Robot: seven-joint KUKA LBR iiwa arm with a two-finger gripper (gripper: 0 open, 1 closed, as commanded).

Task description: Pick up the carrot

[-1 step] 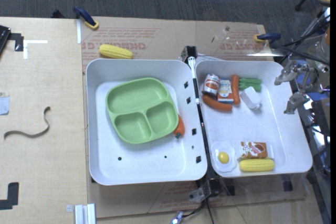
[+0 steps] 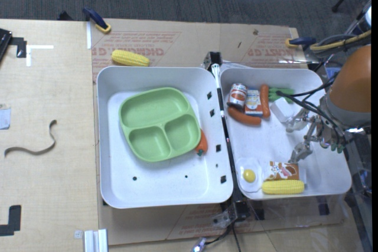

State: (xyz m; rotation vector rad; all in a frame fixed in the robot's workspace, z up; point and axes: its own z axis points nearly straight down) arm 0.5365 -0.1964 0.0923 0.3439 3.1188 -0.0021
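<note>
Beside my silver gripper (image 2: 304, 141) lay an orange carrot (image 2: 265, 100) with green top, yellow corn (image 2: 283, 187), and a red-labelled can (image 2: 237, 95).

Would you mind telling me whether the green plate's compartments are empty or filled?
Empty. All three compartments of the green plate show bare green, and nothing lies in them.

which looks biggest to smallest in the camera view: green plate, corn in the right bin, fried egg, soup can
1. green plate, by far the largest
2. corn in the right bin
3. fried egg and soup can look much alike in size, so I won't rank them
</note>
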